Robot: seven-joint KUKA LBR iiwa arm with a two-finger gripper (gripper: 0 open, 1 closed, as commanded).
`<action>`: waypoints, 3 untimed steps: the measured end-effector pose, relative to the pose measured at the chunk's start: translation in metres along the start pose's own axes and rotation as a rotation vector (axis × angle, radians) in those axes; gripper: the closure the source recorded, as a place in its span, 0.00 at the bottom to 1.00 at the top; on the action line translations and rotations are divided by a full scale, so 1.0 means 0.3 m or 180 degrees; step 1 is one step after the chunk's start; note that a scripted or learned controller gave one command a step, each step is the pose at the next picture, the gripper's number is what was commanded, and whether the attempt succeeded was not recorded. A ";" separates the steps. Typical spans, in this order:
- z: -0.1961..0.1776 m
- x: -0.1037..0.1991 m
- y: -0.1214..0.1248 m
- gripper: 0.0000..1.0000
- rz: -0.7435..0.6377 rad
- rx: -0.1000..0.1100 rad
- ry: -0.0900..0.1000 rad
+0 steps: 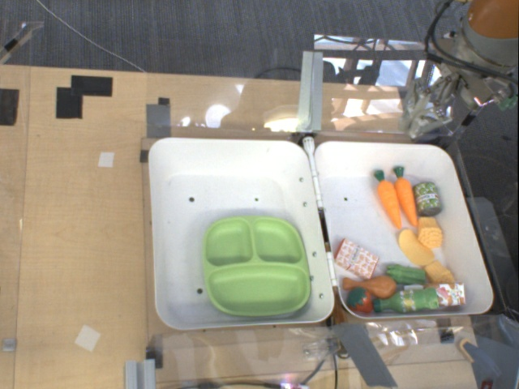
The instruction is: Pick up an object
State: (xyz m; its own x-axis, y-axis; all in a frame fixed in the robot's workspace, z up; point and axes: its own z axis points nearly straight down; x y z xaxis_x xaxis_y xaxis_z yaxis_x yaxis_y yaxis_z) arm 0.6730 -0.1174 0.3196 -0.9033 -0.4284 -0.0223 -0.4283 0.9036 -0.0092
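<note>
Two shallow white bins sit side by side on the bench; the left bin holds one green divided plate with three compartments, lying toward the bin's 5 o'clock corner; the right bin holds the toy food, all gathered along its 3 to 6 o'clock side. Counted there: two carrots lying side by side and touching, long axes running roughly 12 to 6 o'clock with a slight lean, green tops toward 12 and tips toward 6; one dark green can just beside them at 3 o'clock; one yellow corn piece below the can; one pale yellow slice touching it; one small red-and-white carton tilted near the divider; one brown drumstick lying across, long axis 9 to 3 o'clock; one green-and-red bottle also lying 9 to 3 along the bin's 6 o'clock wall. The gripper hangs beyond the right bin's 1 o'clock corner, outside the rim, well apart from the food; whether it is spread or closed cannot be told.
</note>
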 end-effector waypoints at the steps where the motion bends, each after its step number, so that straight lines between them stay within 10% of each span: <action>1: -0.048 -0.010 0.001 1.00 -0.0007 0.0017 -0.0036; 2: 0.167 -0.134 0.318 1.00 -0.0045 -0.0036 0.0046; 3: 0.110 -0.141 0.305 1.00 -0.0034 -0.0010 -0.0002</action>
State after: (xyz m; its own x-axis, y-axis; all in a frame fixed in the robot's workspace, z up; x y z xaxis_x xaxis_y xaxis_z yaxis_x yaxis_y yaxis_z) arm 0.6727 -0.0166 0.2868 -0.8986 -0.4381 -0.0228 -0.4381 0.8989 -0.0062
